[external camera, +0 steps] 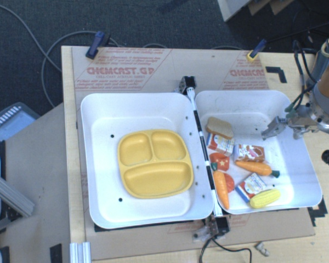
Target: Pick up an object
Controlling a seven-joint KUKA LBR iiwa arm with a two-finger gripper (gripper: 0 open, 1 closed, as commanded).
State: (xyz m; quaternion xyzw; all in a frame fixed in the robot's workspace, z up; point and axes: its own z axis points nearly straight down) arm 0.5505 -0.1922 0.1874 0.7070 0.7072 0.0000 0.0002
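two white bins side by side on a brown bench (pixel 153 64). left bin (pixel 98 114): holds a yellow tray (pixel 153 163) with three compartments, lying flat near the middle. right bin (pixel 301 169): holds a cluster of toy food toward its left and front. bread slice (pixel 220 127) at the back of the cluster, close to the divider between the bins. just in front of it, a red-and-white packet (pixel 221 144). a second packet (pixel 251 152) to the right of that one. tomato (pixel 219 162) below the first packet, touching or nearly touching the packet. long carrot (pixel 221 189) lying along the left wall, pointing front to back. smaller carrot (pixel 254 167) lying crosswise in the middle, green end to the right. third packet (pixel 251 186) in front of that, tilted. corn cob (pixel 264 198) at the front, just beside the third packet, touching it or overlapping its edge.

gripper (pixel 275 128) reaching in from the right over the back right part of the right bin, above bare white floor, apart from the food, nearest to the second packet and the bread slice. nothing between the fingers. jaws: cannot tell whether apart or together at this angle. grey arm (pixel 323 103) entering past the bin's right rim.

blue clamp (pixel 96 44) at the bench's back left corner, another clamp (pixel 256 50) at the back right.
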